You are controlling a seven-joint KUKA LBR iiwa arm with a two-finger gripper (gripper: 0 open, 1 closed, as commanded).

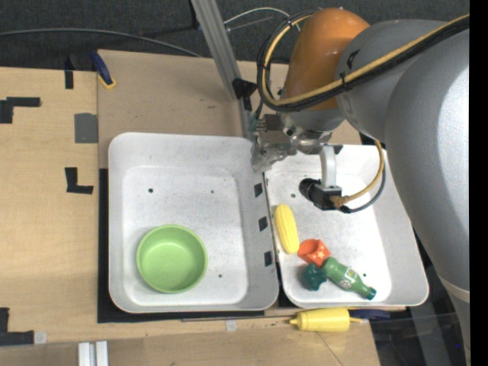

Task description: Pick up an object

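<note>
The arm (396, 90) comes in from 3 o'clock and fills the upper right, its orange band (324, 44) bulging above the wrist. The hand (268, 152) sits low over the far end of the divide between the two bins, at about 12 o'clock from the corn. Whether it is open or closed I cannot tell; the wrist and cabling hide it, and nothing can be seen gripped in it. A black fitting with a looped cable (324, 195) hangs just below the wrist, over the right bin.

The right bin (396, 273) holds three things, all near its 7 o'clock corner. The corn (287, 228) lies lengthwise close to the left wall, roughly on a 12-to-6 line. At 5 o'clock from it, just beside its lower end, is an orange block (313, 251). Touching the block from 5 o'clock lies a green bottle (345, 277) on its side, its cap end pointing toward 4 o'clock, with a darker green lump (311, 278) at its 9 o'clock end.

The left bin (126, 166) holds a green bowl (172, 258), upright, in its 7 o'clock corner.

Outside the bins, on the desk (46, 227) at 6 o'clock of the right bin, a yellow bottle (323, 320) lies on its side along the bin's near rim. A grey bar (215, 36) slants from the top edge down toward the wrist.
</note>
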